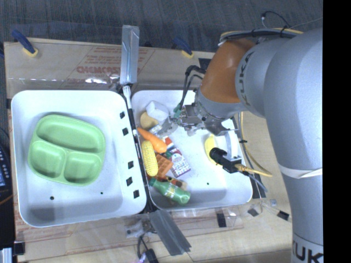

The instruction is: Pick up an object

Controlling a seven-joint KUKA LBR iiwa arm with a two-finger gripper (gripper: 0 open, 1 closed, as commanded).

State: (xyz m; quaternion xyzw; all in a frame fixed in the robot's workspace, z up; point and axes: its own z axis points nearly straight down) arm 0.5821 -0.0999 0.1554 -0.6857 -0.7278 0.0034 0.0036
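Reaching in from the right: arm (274, 86), orange band above the wrist, gripper (176, 119) low over the upper part of right bin (219, 193). Can't tell finger state — tips merge with clutter, no object visibly between them.

Right bin, left side — a pile along the wall:
- white object (155, 110) at the top, just left of gripper
- yellowish lump (147, 120) below it, touching
- carrot (152, 139) slanting down-right, just under gripper
- corn (148, 158) lying lengthwise against the divider
- red-and-white packet (179, 165) right of corn, tilted
- orange-brown item (164, 163) between corn and packet, type unclear
- green bottle (171, 190) at the bottom, on its side, orange cap toward upper right

Right bin, right side: yellow object (209, 146), partly hidden by a black part (220, 158) of the arm's fittings. Well apart from the pile.

Left bin (33, 212): green tray (67, 148) with three compartments, sitting left of centre, flat. Nothing seen in the compartments.

Elsewhere: metal bar (130, 53) standing along the divider at the top, blue clamps (26, 43) on the bench's back edge, cardboard sheet (71, 64) under the bins with red print.

Nearest things to gripper: white object, carrot — touching or just clear, not resolvable from this angle.
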